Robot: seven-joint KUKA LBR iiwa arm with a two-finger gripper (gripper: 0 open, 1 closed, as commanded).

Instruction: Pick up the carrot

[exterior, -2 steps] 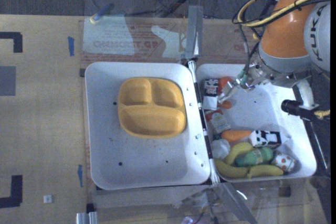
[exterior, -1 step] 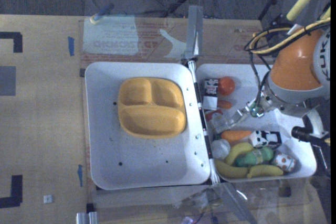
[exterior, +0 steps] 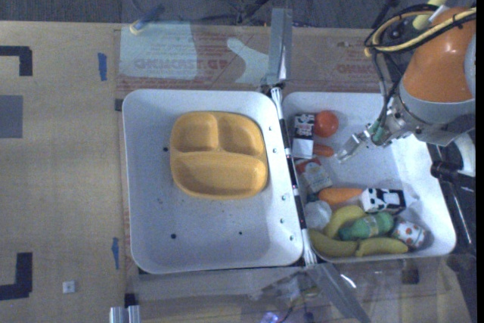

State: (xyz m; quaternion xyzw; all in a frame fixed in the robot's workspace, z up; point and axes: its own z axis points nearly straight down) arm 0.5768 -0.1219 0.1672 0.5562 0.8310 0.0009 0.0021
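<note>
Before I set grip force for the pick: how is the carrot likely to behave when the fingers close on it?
The carrot looks like a smooth, tapered toy, so it is probably stiff and light, but may slip toward its thin end. Lying flat and round-bodied, it could roll if nudged. The cow-patterned item and yellow banana sit close, leaving little room.

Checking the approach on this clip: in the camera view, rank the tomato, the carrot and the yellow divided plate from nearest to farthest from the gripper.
1. Tomato, right bin, just left of the gripper.
2. Carrot, right bin, below the gripper.
3. Yellow divided plate, left bin, far left.
</note>
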